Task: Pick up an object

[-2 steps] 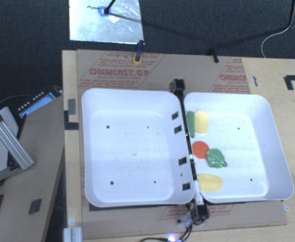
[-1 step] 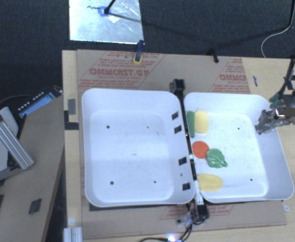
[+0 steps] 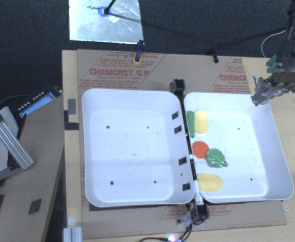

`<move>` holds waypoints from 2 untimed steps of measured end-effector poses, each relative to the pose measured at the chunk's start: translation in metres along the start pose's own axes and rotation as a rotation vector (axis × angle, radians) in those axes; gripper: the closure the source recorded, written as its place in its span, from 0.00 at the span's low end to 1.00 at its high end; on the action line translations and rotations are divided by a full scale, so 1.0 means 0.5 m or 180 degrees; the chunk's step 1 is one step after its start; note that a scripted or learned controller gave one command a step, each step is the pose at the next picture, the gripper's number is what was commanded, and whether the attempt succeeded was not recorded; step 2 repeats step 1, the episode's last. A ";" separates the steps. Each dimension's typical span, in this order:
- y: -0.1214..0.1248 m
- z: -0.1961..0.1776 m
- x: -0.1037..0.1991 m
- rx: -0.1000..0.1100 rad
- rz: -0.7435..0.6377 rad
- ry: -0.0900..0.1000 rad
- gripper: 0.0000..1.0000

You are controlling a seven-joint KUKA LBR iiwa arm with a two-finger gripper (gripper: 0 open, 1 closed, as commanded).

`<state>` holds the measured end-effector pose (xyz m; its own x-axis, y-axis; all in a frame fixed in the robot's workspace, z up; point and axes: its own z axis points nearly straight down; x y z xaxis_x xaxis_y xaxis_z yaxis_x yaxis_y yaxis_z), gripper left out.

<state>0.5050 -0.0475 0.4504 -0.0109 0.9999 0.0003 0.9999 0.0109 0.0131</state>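
— We read red print on the brown board (image 3: 152, 67) behind the white bins (image 3: 132, 195): "CHEMCAST GP", repeated.

— We see it again at the board's right end, partly cut off; the smaller lines stay illegible.

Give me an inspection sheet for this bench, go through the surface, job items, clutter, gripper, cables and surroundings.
Surface: two white bins side by side, left bin, right bin.
Job's things: in the right bin near the divider, green stick, pale yellow piece, orange disc, green lump, yellow piece.
Clutter: nothing seen.
Grippers: gripper over the right bin's far right corner.
Cables: white cable by the arm.
Surroundings: silver sheet on dark floor.
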 end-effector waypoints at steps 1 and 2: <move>-0.035 -0.182 0.083 -0.0002 0.0006 0.0004 1.00; -0.035 -0.182 0.083 -0.0002 0.0006 0.0004 1.00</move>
